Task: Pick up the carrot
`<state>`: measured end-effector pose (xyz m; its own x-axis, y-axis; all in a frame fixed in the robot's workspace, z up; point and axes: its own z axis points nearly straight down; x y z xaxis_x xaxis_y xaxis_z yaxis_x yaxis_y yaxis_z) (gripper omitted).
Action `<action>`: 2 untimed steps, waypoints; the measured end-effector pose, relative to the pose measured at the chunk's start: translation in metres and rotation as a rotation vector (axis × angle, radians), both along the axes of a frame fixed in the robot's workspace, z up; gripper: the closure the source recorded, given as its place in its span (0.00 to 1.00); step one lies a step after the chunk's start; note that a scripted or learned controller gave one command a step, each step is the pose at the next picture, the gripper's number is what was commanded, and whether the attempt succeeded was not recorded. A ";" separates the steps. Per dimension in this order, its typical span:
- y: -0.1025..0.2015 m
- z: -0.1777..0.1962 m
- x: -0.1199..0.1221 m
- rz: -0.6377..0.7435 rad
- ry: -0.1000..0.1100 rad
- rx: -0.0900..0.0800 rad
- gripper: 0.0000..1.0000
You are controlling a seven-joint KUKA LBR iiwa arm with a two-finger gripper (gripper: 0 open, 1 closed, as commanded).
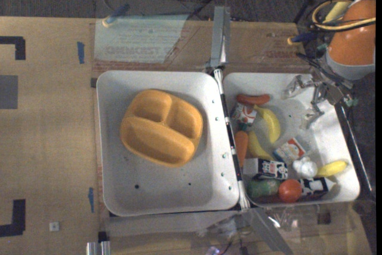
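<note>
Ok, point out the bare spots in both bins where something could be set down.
Left bin: bare floor all around the orange tray, widest below it. Right bin: bare patch between the banana and the gripper. Crowded around the carrot and along the bottom edge.

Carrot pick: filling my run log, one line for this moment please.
gripper open, above right bin | carrot at left wall, untouched

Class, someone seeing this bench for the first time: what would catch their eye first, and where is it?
The orange tray stands out, alone in the left bin. Next comes the heap of toy food in the right bin, with the carrot against its left wall beside a banana. The gripper hangs over that bin's upper right corner.
</note>
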<state>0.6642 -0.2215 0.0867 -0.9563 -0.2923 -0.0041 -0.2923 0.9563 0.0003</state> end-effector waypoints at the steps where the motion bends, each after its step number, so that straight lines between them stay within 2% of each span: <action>1: 0.001 0.014 0.003 -0.004 -0.014 0.002 1.00; 2: 0.023 0.216 0.005 -0.271 -0.009 -0.001 1.00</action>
<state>0.6689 -0.1980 0.3023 -0.9996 -0.0256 -0.0132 -0.0255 0.9997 -0.0017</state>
